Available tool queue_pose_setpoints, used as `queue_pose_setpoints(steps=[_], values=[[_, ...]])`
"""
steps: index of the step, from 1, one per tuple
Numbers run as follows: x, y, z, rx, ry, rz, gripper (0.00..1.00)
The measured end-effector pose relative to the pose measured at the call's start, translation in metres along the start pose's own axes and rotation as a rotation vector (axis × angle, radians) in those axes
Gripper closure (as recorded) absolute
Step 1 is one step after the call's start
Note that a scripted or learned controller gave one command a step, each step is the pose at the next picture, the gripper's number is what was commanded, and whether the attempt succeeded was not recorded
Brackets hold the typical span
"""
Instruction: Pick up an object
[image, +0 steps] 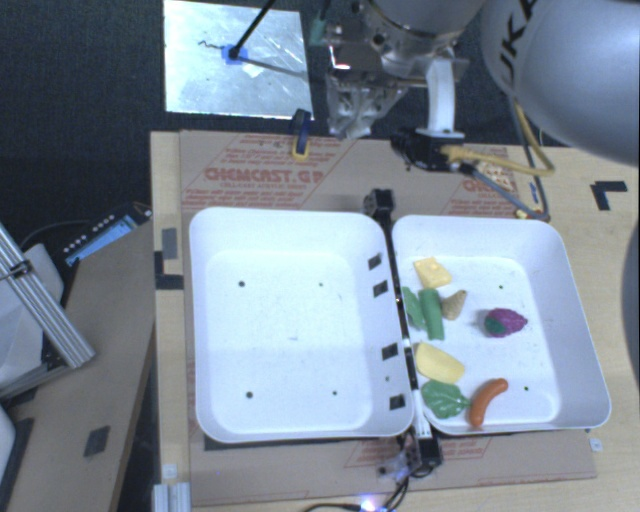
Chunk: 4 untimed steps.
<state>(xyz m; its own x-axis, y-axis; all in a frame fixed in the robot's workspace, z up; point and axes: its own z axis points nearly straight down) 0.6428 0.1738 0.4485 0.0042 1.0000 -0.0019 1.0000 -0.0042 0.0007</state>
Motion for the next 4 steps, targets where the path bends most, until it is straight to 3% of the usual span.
queue_pose_setpoints(steps=[1, 2, 3, 4], values=[[0.064, 0.016, -0.009, -0.002, 0.004, -0.013, 1.0], [0.06, 0.026, -0.013, -0.002, 0.003, -0.007, 1.0], [0.06, 0.006, -0.055, -0.005, 0.005, -0.009, 1.0], [-0.052, 0.014, -0.049, -0.001, -0.002, 0.005, 1.0]])
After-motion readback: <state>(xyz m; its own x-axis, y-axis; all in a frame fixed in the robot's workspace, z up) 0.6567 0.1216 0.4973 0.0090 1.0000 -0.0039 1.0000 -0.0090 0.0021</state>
